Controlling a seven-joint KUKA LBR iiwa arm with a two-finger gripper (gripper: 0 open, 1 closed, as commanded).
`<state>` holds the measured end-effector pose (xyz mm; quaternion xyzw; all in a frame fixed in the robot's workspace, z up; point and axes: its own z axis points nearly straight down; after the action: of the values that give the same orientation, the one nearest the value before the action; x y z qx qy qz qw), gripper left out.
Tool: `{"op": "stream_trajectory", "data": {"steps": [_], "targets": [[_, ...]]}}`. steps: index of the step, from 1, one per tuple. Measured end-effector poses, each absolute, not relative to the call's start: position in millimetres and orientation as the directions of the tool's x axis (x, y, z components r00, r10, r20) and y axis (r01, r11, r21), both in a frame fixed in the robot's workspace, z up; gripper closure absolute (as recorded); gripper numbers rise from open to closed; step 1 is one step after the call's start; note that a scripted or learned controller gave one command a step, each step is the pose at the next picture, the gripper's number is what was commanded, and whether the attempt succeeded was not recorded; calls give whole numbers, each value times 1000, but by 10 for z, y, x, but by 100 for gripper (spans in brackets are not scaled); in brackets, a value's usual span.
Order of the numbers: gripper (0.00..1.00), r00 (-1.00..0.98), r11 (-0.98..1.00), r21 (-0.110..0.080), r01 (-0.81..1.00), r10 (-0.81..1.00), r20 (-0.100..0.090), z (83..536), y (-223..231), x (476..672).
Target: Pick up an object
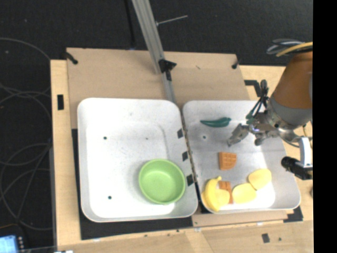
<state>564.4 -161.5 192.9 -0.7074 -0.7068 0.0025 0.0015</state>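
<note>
While jaws [245, 135] hang seemingly open, orange block [227, 160] lies just below-left, apart.

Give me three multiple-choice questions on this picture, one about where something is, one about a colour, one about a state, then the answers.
1. Where is the bowl?
A. left bin
B. right bin
C. on the bench

2. What colour is the bowl?
A. orange
B. green
C. teal

3. What is between the fingers of the gripper?
A. the orange block
B. the teal piece
C. nothing

Answers:
1. A, it sits in the near right corner of the left bin.
2. B, it is light green.
3. C, the gripper hangs over the right bin, apart from the orange block and the teal piece.
</note>
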Motion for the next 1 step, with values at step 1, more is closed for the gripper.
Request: {"op": "stream_trajectory", "data": {"steps": [1], "targets": [[0,1,-1,-4,1000,1000,-2,1503,-1608,5636]]}}
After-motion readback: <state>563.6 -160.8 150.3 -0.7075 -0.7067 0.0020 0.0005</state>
